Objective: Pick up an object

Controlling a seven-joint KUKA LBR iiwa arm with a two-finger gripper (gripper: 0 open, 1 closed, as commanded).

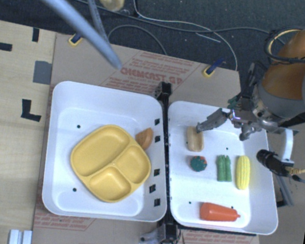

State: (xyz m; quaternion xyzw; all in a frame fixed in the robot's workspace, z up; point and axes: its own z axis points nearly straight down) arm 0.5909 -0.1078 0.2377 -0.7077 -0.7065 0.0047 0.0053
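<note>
From the overhead camera you see the gripper (225, 126) over the right bin (257, 218), at its 11 o'clock corner, with its two fingers spread apart and nothing between them. One fingertip hangs just above the bread piece (194, 139). At the bread's 5 o'clock lies a green ball (198, 164), then a green bean (224, 168), a corn cob (242, 172), and a carrot (219, 213) at the bin's 6 o'clock. The left bin (59, 150) holds a yellow plate (110, 163) with a brown piece (145, 138) at its 1 o'clock.

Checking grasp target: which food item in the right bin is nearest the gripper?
The tan bread piece, at the bin's top-left, just under the gripper. The green bean, corn, dark green piece and carrot lie farther down.
</note>
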